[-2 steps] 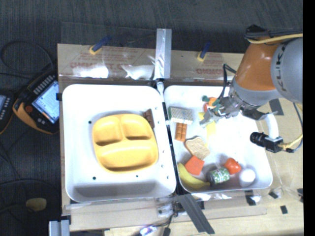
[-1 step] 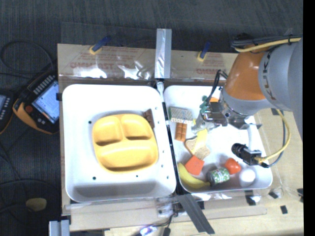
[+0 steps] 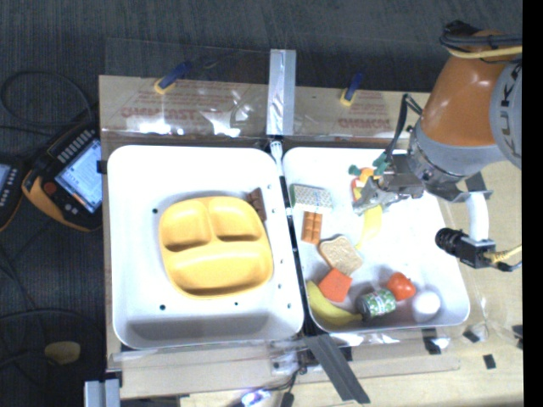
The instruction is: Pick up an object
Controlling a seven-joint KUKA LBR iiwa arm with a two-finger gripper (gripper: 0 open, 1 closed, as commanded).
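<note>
My gripper [image 3: 372,200] hangs over the upper middle of the right bin [image 3: 450,265], reaching in from the right under the orange band. A pale yellow strip [image 3: 372,222] hangs straight down from between its fingertips, and the gripper is shut on its top end. A small orange and green toy [image 3: 363,175] shows just above and left of the fingers. Lower in the bin lie a slice of toast [image 3: 341,251], an orange block [image 3: 335,286], a banana [image 3: 327,309], a green can [image 3: 375,303], a red tomato [image 3: 400,287] and a white egg [image 3: 426,303].
A brown waffle bar [image 3: 312,225] and a speckled green sponge [image 3: 310,196] lie by the divider. The left bin [image 3: 127,227] holds a yellow divided plate [image 3: 214,244] and a small brown piece [image 3: 255,200]. A black fitting [image 3: 458,242] sticks out at the right wall.
</note>
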